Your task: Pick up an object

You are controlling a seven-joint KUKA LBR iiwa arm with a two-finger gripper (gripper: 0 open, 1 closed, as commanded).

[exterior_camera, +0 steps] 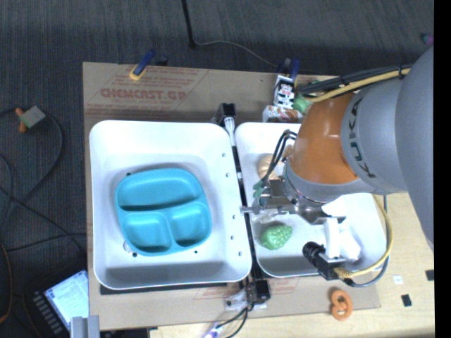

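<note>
Right, green bumpy toy (276, 236), looks like a bunch of grapes or similar, lies on the floor of the right bin (366, 213), near that bin's left wall and toward its front edge. Gripper (271, 204) sits just above it, low in the bin, but the wrist and metal hardware cover the tips, so can't tell whether the hand is released or clenched; the toy shows apart from it, not seen between any fingers. Tan roundish object (264, 166) is partly hidden behind the gripper, further back in the same bin; can't tell what it is. Arm (373, 139), grey with an orange band, comes in from the right and covers much of the right bin; black cables run down the wrist, and a white and black fitting hangs off its front side.

Left bin (106, 189) holds a blue divided plate (163, 210) with three compartments, lying flat near the middle. Both bins sit side by side on a brown board (141, 94) with red print. Blue clamp (143, 63) grips the board's back edge. Small orange ring (341, 303) lies on the bench in front of the right bin.
</note>
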